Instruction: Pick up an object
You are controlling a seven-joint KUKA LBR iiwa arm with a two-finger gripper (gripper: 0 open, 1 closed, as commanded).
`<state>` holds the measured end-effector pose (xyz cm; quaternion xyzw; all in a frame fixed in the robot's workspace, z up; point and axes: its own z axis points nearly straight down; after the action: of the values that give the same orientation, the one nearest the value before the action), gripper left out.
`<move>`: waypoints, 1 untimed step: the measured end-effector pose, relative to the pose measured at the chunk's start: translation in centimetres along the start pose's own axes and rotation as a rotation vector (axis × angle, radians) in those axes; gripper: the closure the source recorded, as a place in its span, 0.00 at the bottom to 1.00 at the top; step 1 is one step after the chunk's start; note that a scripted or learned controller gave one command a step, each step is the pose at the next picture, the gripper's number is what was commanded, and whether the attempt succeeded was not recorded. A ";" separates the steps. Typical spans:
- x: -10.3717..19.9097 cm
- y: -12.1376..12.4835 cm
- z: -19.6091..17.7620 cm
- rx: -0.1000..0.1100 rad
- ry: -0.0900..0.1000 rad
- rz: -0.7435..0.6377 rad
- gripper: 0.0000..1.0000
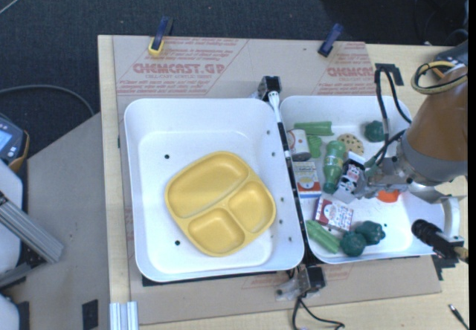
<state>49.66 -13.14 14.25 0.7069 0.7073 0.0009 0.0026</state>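
Note:
The right bin (pixel 357 102) holds several small items. Among them are a green bottle (pixel 332 162), a cookie (pixel 351 144), a long green pod (pixel 312 128), a red and white packet (pixel 334 215) and a broccoli piece (pixel 370 231). My gripper (pixel 362 186) hangs low over the middle of this bin. It is right beside a small black and white object (pixel 349 175), and an orange piece (pixel 388 195) lies just to its right. The wrist hides what lies directly beneath it.
A yellow divided plate (pixel 219 202) lies in the left bin (pixel 193 117). A small carton (pixel 306 176) and a can (pixel 299 143) sit along the right bin's left wall. Clamps (pixel 158 37) hold the cardboard base at the back. Cables run along the right edge.

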 end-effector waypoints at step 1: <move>0.1 0.7 -4.4 -0.002 0.000 -0.001 1.00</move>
<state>50.36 -13.08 18.69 0.7067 0.7075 0.0015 0.0033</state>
